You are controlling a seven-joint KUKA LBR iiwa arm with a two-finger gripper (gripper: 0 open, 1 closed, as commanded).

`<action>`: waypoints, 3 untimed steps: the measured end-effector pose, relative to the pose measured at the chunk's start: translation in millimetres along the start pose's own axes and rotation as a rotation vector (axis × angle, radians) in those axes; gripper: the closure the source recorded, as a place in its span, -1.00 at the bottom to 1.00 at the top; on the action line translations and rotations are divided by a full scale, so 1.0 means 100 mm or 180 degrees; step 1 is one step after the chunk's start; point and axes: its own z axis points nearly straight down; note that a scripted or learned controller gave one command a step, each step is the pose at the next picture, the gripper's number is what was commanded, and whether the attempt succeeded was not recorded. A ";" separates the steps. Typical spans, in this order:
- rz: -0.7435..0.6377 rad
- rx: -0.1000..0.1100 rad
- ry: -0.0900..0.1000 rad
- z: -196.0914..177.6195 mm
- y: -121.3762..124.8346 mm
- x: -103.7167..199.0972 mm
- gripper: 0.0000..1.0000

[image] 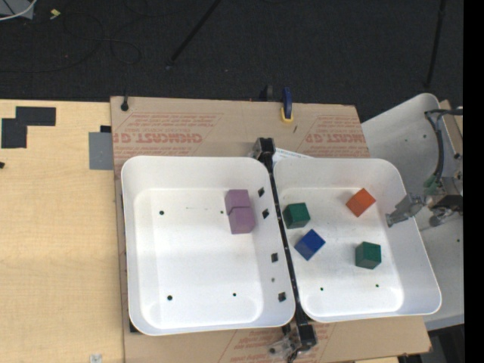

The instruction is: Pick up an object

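Note:
The right bin (408, 293) holds several small blocks: an orange one (361, 201) at the back right, a green one (296, 215) near the divider, a blue one (309, 244) in the middle and a dark green one (368, 255) toward the front right. A purple block (240, 211) lies in the left bin (144, 293), near its back right. My gripper (420, 212) hangs over the right rim of the right bin, to the right of the orange block and apart from every block. It is small and partly cut off by the view's edge.
Both bins rest on a cardboard sheet (189, 131) on the wooden bench (53, 240). A black clip strip (276, 233) runs between the bins. A blue and yellow clamp (286, 106) sits at the cardboard's back edge. A white plate (401, 131) lies at the right.

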 end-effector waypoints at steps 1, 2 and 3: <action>-0.0001 0.0032 0.0015 1.79 -0.40 0.24 -1.00; 0.0022 0.0008 0.0006 1.62 -0.37 0.20 1.00; -0.0010 -0.0003 -0.0002 1.76 -0.10 0.64 1.00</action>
